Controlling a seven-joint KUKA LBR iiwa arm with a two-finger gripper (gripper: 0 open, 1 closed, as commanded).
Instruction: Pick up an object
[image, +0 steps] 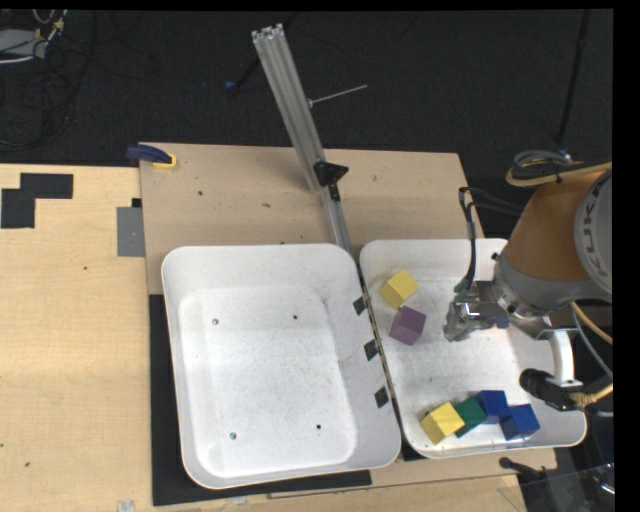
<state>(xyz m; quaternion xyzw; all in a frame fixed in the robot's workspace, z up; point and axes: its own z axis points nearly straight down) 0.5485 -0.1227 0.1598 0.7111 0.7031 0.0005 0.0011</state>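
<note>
1. The grey arm with its orange band (560, 235) is seen reaching in from the right, cut off by the frame edge, over the right-hand shallow white bin (440, 262).
2. The metal pincer (462, 322) is seen low over the bin's middle; whether its tips are apart or together cannot be told, since they are small and blurred against the white floor.
3. Nothing can be made out between the tips.
4. A small yellow cube (398, 288) and a small purple cube (407, 325) lie just left of the pincer, close to each other, apart from it.
5. Near the bin's front edge a cluster is found: a second yellow block (441, 421), a green block (470, 413), and two blue blocks (493, 403) (519, 422), packed so tightly that their contacts are hard to separate.
6. The left-hand shallow white bin (262, 365) sits beside it on the pale wooden surface (240, 200).
7. A slanted aluminium rail (295, 105) rises behind the bins.
</note>
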